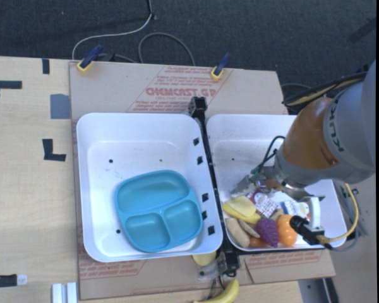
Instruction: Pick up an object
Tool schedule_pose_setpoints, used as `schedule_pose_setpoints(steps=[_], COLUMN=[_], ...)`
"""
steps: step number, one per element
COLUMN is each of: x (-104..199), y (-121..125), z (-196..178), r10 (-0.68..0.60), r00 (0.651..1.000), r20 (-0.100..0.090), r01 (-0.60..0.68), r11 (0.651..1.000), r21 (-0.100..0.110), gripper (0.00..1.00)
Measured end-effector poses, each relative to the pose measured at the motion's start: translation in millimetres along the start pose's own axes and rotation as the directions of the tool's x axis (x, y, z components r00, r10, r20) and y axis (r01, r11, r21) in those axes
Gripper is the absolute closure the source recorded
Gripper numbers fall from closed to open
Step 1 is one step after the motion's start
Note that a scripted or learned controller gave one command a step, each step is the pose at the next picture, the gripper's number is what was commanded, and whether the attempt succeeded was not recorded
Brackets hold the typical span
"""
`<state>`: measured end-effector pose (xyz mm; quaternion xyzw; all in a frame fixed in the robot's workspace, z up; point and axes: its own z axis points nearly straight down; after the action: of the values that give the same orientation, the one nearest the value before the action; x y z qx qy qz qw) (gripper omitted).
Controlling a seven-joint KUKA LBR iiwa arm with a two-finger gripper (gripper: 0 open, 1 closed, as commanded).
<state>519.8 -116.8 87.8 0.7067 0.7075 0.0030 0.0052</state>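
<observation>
Gripper (263, 183) down in the right bin (240, 130), above a heap of toy food; grip state impossible to tell. Crowded together there: yellow banana (240, 207), tan potato (239, 232), purple grapes (269, 230), orange (286, 229), a crinkly wrapper (265, 202). Left bin (91, 131) with a smooth blue divided plate (158, 210). Another banana (222, 291) on the counter's cardboard (170, 90).

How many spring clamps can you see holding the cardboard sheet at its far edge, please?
2: a yellow-tipped clamp at the far left corner of the cardboard sheet, and a blue clamp further right along that edge. Others may be hidden.
</observation>
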Motion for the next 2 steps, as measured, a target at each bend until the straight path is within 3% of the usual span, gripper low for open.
schedule_pose_setpoints(steps=[1, 2], x=[-15, -57], y=[6, 45], z=[1, 2], r10=[-0.002, -0.001], r00=[1.0, 1.0], r20=[-0.006, -0.004], r01=[0.002, 0.001], r11=[1.0, 1.0], r21=[0.007, 0.008], gripper=[0.0, 0.0])
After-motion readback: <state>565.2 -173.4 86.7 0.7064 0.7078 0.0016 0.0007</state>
